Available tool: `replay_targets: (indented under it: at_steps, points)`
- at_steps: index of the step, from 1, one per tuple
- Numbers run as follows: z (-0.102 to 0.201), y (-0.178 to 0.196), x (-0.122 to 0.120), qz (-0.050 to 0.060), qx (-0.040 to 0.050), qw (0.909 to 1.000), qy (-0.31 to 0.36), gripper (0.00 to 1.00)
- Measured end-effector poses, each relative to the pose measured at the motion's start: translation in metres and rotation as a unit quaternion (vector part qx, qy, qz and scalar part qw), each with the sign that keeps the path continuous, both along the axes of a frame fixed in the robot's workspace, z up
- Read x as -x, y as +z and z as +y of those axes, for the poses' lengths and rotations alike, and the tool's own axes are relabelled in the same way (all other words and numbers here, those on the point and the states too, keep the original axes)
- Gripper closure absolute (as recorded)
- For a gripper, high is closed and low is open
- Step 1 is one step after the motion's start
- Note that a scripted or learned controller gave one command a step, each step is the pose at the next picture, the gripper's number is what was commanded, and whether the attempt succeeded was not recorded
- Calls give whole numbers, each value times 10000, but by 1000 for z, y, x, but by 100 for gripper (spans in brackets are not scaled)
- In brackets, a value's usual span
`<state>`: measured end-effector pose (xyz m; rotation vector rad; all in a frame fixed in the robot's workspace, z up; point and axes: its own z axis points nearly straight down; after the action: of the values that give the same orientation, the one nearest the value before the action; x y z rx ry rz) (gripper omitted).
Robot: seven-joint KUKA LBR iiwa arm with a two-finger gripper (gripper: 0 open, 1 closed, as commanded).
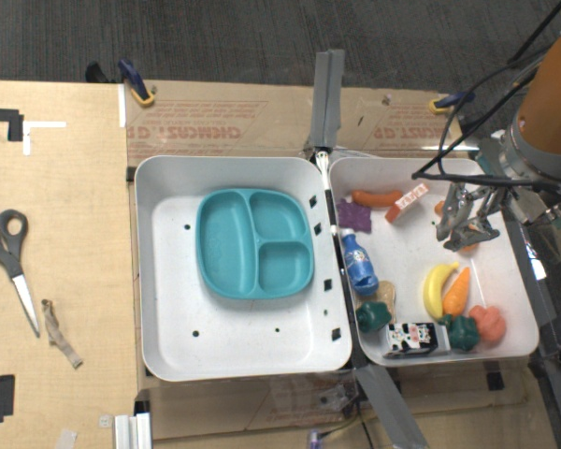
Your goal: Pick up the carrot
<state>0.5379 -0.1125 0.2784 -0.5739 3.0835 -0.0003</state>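
Hovering over the right bin (519, 251), gripper (467, 232) pointing down, its fingers (453, 215) dark and tangled against their own linkage, so whether spread or closed cannot be told; nothing seen between them. Just below the fingertips, toward the near edge of the bin, the carrot (457, 290), orange, lying flat on the white floor, touching or nearly touching the banana (435, 290) on its left side. Long axis running at a slant, thick end down toward the near rim, narrow tip up and a little right, aimed almost at the fingers. Probably the approach step, with descent yet to come. Best done by shifting slightly toward the near rim to centre over the thick middle, turning the wrist so the fingers close across the long axis, and keeping the left finger out of the banana, where room looks scant.
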Motion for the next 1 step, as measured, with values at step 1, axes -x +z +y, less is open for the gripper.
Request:
replay_targets:
  at_steps: [1]
  points:
    - [11, -42, -12, 14, -2, 9908, 1351, 100]
